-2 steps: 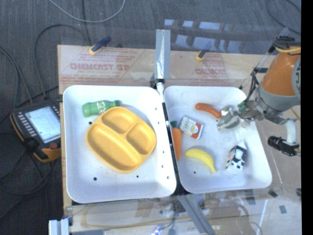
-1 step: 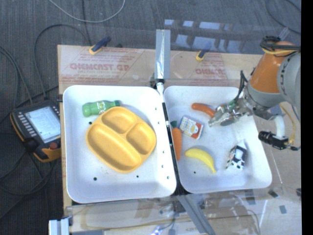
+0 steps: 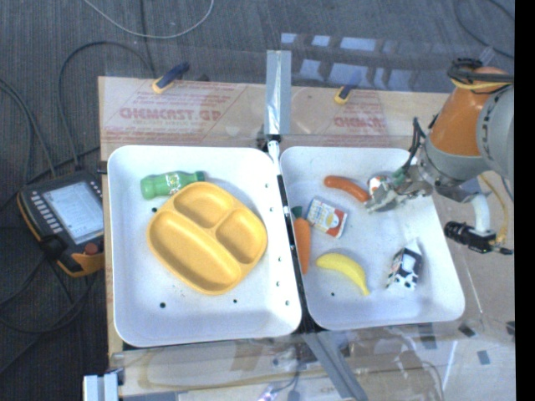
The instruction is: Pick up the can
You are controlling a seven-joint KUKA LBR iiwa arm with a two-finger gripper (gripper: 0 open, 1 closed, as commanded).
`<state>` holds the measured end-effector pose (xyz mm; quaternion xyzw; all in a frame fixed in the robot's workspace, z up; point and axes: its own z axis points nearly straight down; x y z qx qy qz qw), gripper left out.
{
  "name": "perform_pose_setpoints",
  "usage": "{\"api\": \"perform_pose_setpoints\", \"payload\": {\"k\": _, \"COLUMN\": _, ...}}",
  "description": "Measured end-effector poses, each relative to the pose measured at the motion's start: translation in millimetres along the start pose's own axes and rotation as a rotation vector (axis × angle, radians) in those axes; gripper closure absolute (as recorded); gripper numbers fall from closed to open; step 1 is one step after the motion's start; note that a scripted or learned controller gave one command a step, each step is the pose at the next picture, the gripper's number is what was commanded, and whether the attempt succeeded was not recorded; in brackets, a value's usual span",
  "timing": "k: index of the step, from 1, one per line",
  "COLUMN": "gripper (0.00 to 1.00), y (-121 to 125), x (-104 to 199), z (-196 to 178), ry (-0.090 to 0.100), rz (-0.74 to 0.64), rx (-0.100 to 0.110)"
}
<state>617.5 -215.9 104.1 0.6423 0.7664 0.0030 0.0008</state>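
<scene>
1 small red-and-white can (image 3: 326, 215), probably light, stiff and slick; grasp across its sides. Cannot tell whether the gripper (image 3: 381, 193) is open.

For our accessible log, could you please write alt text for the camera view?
A grey arm's two-finger gripper hovers in the right white bin beside an orange sausage, above a small carton, carrot, yellow banana and black-and-white cow toy. The left white bin holds a yellow divided plate and green bottle.
</scene>
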Motion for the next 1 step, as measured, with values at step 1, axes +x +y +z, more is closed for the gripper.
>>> {"api": "perform_pose_setpoints", "payload": {"k": 1, "gripper": 1.0, "y": 46.8, "x": 37.3, "z": -127.6, "ry": -0.004, "rz": -0.081, "rx": 0.004}}
